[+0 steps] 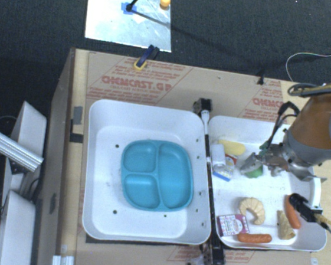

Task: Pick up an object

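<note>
A: What is there to pick up, and where?

B: The loose things all lie in the right bin, in the right half of the frame. A small green object sits near the bin's middle, right at the tip of the hand. A pale yellow piece lies at the upper left of that bin, with a white and blue packet just below it against the divider. Lower down are a croissant, a pink printed packet, an orange-red sausage along the bottom wall, a tan cone-shaped piece and an orange carrot-like piece.

A: Is the hand gripping anything?

B: I cannot tell. It is low over the green object, but the fingers are dark and blurred against it, so whether they are apart or together is not clear.

A: And the arm?

B: It comes in from the right edge, its orange band above the grey wrist, reaching left and downward into the right bin.

A: What about the other side?

B: The left bin holds a blue divided tray with three compartments, lying flat in its centre. Both bins rest on a brown printed surface. At the upper left of the frame a shiny sheet lies on the dark floor with a small yellow ball on it.
</note>
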`<state>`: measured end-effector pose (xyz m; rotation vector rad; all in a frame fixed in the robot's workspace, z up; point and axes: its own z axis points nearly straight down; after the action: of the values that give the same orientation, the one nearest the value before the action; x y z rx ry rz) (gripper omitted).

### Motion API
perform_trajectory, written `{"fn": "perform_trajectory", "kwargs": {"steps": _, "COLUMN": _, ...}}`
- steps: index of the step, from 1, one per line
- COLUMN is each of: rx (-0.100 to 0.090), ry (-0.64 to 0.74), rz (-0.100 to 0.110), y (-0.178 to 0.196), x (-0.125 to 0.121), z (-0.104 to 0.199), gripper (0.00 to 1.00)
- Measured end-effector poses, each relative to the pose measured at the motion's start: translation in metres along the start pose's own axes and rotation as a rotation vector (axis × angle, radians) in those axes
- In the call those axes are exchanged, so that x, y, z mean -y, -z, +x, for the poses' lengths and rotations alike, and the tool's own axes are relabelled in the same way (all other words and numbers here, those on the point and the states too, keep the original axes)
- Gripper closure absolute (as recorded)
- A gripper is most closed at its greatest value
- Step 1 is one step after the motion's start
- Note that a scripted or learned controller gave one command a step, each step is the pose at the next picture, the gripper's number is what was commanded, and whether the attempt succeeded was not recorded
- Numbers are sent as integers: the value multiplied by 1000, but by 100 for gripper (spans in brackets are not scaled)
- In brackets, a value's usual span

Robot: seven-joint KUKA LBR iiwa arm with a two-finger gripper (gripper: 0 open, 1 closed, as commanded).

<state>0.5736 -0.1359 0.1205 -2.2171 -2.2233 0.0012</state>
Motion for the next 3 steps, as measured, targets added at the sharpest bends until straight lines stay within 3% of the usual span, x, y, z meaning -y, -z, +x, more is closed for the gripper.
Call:
{"fn": "perform_trajectory", "kwargs": {"steps": 1, "rx": 0, "ry": -2, "rz": -2, "y": -36, "x": 62, "z": 22, "gripper": 0}}
{"fn": "perform_trajectory", "kwargs": {"steps": 2, "rx": 0, "ry": 0, "rz": -6, "y": -26, "x": 61, "z": 23, "gripper": 100}}
{"fn": "perform_trajectory", "kwargs": {"steps": 3, "rx": 0, "ry": -1, "rz": -6, "y": -26, "x": 61, "z": 23, "gripper": 0}}
